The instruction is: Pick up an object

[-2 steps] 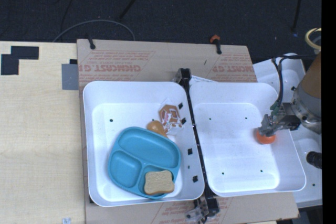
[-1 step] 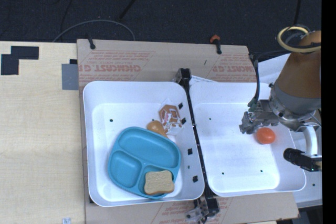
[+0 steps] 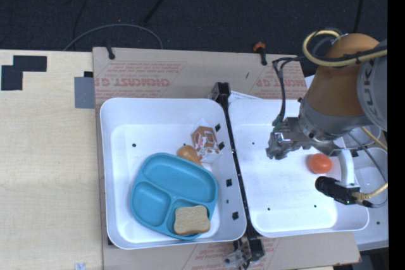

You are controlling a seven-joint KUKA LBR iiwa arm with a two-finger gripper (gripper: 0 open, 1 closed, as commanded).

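Partly hidden end effector [image 3: 276, 147], fingers unclear

Gripper [image 3: 276, 150] over right bin [image 3: 285, 212], near its upper left part. Orange ball [image 3: 320, 163] in right bin, just right of gripper. Left bin [image 3: 117, 136] holds blue divided tray [image 3: 166, 190]; bread slice [image 3: 192, 220] in tray's lower right compartment. Wrapped snack [image 3: 205, 140] and small orange item [image 3: 188, 153] beside tray's upper edge.
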